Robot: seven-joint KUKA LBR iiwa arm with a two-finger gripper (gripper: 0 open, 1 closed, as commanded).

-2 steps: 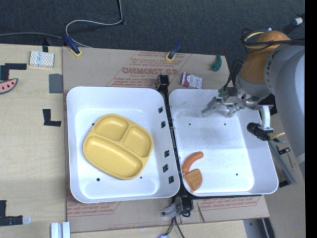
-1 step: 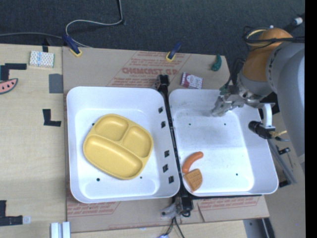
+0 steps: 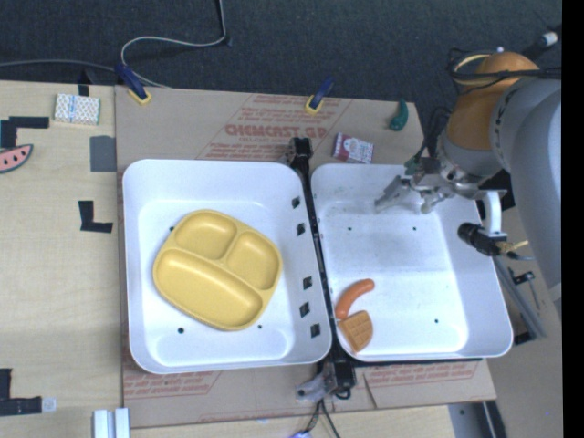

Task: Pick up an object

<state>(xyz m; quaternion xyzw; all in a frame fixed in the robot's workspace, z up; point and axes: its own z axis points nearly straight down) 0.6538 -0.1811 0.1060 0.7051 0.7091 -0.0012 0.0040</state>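
A yellow divided plate [image 3: 217,267] lies in the left bin [image 3: 146,185]. In the right bin [image 3: 474,327], near its front left corner, lie an orange sausage [image 3: 354,296] and a brown waffle-like piece [image 3: 357,330], touching each other. My gripper [image 3: 401,196] hangs over the back of the right bin, well behind the sausage, with its grey fingers [image 3: 388,196] pointing left. The fingers stand apart and nothing is between them.
The bins sit on a cardboard sheet [image 3: 265,130] held by blue-and-yellow clamps [image 3: 318,98]. A small red packet [image 3: 352,148] lies behind the right bin. A black divider with clips [image 3: 307,245] runs between the bins. The grey arm [image 3: 520,144] fills the right side.
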